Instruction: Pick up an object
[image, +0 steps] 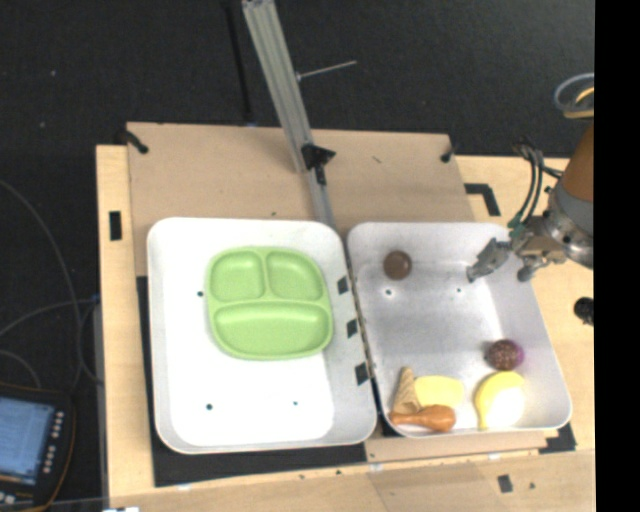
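Observation:
My gripper (507, 261) hangs over the right bin's far right part, fingers spread open with nothing between them. The right bin (445, 300) holds a brown ball (397, 264) near its far left corner. A dark purple ball (504, 353) lies near the right wall. Along the near edge sit a yellow-white round fruit (500, 399), a pale yellow block (439, 390), an orange carrot-like piece (428, 418) and a tan cone (406, 385). The gripper is well to the right of the brown ball and above the purple one.
The left bin (180, 400) carries a green divided plate (269, 303). A slanted metal pole (285, 100) rises from behind the bins' junction. A tablet (30, 435) lies off the bench at lower left. Cables hang by the arm's wrist (530, 190).

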